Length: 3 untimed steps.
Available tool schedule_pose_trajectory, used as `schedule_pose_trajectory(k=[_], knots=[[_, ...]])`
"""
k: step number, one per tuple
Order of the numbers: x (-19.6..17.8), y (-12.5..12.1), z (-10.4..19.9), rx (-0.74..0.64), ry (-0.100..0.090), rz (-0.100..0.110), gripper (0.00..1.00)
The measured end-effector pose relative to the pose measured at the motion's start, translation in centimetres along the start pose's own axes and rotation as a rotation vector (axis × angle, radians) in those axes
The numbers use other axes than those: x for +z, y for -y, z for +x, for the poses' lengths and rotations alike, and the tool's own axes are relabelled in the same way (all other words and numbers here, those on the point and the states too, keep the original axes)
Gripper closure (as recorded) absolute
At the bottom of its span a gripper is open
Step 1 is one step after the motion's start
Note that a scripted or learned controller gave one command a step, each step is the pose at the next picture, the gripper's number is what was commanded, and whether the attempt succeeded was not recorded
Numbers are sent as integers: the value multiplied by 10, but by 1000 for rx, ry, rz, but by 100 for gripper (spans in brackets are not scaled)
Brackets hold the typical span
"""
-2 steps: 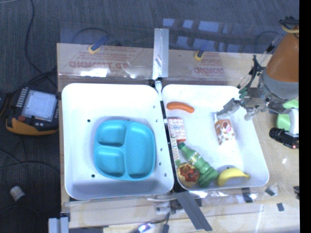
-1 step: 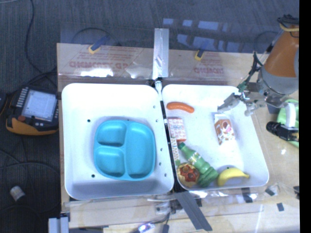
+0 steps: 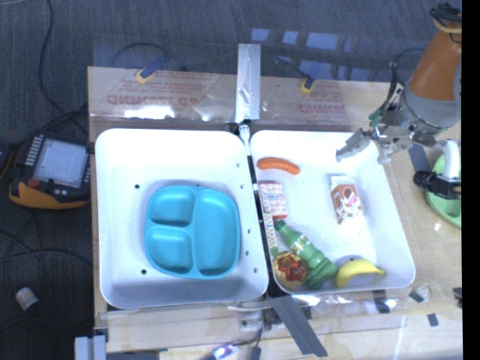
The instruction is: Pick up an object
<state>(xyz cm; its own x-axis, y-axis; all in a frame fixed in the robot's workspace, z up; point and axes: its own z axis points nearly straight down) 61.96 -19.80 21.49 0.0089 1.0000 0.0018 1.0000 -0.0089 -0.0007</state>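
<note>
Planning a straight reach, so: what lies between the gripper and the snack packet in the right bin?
In the camera view, bare white bin floor separates the gripper from the snack packet; the hot dog lies off to the side.

The room light is bright and even, seemingly from overhead. Both white bins (image 3: 120, 152) look nearly washed out, and shadows inside them are faint. Glare streaks the clear plastic sheet (image 3: 172, 92) at the far side of the tabletop (image 3: 397, 201). The picture is slightly soft throughout, the dark carpet (image 3: 112, 13) grainy.
</note>
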Motion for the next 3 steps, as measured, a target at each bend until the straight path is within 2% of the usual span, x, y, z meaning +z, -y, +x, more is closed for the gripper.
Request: schedule_pose_trajectory(k=[1, 2, 3], knots=[[100, 23, -16, -12, -2, 3, 0], [117, 21, -14, -30, -6, -5, 0], [110, 22, -14, -31, -5, -2, 100]])
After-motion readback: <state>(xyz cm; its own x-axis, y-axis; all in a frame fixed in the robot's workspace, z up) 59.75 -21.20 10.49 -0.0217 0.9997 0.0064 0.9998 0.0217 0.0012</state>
